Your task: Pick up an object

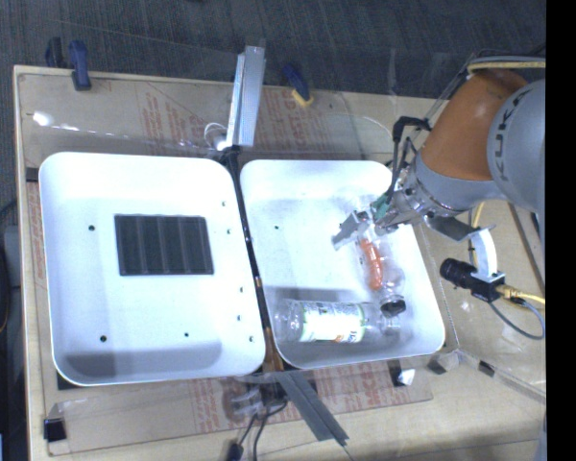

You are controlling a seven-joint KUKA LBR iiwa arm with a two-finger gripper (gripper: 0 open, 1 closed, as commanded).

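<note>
The arm (pixel 480 147) is cut off by the right edge. The gripper (pixel 357 227) is too small and blurred for its state to be told. The clear bottle's (pixel 331 321) label cannot be read.

In the right bin (pixel 298 185), open floor is found across the upper left part, where a descent is unobstructed. The front strip is taken up by a clear bottle (pixel 334 322) lying along the near wall (pixel 355 358), and the right side is crowded by a small orange-filled bottle (pixel 376 269) beneath the gripper (pixel 357 227). In the left bin (pixel 77 334), the middle is occupied by a flat dark grille (pixel 163 245), bare floor being left all around it
</note>
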